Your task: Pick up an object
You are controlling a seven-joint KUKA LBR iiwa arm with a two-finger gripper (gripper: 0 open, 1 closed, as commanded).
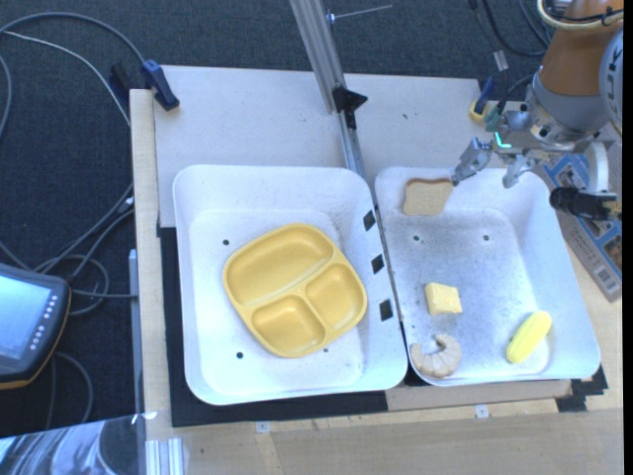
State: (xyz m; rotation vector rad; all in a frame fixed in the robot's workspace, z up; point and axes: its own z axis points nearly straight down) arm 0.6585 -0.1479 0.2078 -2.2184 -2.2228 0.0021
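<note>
Bread slice (427, 198) — tan, flat, toast-like — lies at the right bin's (554, 255) far-left corner; the gripper (492, 164) hovers just beside it, fingers spread, nothing between them.

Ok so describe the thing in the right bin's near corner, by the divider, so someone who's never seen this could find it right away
Start at the right bin, the one without the yellow tray. Go to its near corner by the divider between the bins; the shrimp-like piece lies there, just below the yellow cube. It is curled and pale tan, whereas the cube is blocky and the yellow corn-like piece is straight.
</note>
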